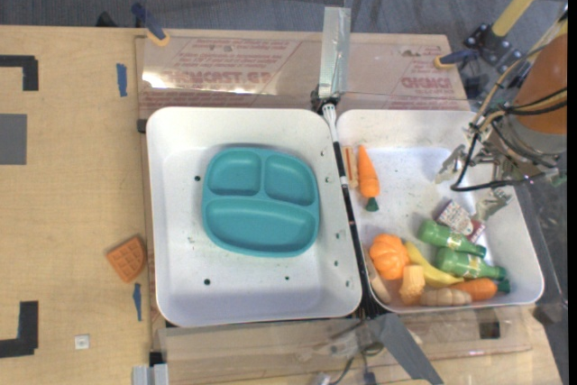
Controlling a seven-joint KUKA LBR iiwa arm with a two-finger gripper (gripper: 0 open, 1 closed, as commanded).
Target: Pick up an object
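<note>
Toys heaped, tool just above

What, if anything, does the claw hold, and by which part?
Nothing is held: the claw hangs open above the right bin, with no toy between its fingers.

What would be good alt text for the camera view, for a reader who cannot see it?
A robot hand hovers over the right bin, above a pile of toy food: pumpkin, banana, two green bottles, carrot. The left bin holds a teal divided plate; a waffle lies on the bench.
</note>
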